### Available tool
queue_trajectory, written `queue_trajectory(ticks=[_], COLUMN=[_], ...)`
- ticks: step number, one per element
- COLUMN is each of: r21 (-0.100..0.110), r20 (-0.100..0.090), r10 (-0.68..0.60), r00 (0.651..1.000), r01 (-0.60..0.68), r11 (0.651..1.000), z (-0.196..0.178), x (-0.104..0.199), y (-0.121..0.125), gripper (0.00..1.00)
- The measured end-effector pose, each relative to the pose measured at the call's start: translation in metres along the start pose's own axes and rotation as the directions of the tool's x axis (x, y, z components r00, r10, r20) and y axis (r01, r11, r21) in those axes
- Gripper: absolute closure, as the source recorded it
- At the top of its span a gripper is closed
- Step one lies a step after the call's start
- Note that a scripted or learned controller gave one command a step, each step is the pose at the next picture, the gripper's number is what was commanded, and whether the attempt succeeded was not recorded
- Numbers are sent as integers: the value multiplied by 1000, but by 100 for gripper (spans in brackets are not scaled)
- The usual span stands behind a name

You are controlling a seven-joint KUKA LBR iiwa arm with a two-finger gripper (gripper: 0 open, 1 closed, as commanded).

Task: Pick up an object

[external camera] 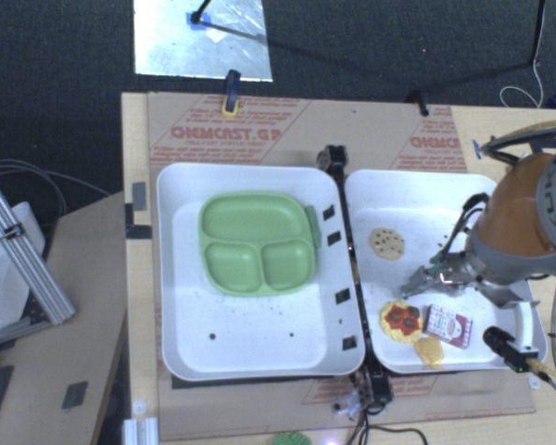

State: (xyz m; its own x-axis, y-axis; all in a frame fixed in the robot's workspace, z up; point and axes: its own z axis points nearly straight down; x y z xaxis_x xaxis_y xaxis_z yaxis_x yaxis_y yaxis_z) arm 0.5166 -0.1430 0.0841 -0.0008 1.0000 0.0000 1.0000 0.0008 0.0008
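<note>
Dark carpet surrounds the desk [259,128]. We note the hand [424,283] part open, holding nothing, above the right bin [417,202], just far of the pizza toy [401,320]: light, stiff, flat; grip its edges.

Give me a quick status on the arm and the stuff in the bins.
Gripper low over right bin, holding nothing. Cookie, pizza toy, red packet lie loose nearby. Green tray in left bin. Nothing blocking.
</note>
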Motion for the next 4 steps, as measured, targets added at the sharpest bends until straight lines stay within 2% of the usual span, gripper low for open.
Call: queue_trajectory(ticks=[4], r21=[0], r20=[0], r10=[0], r00=[1000], r01=[0], r11=[1000], z=[0], x=[0], y=[0], gripper=[0])
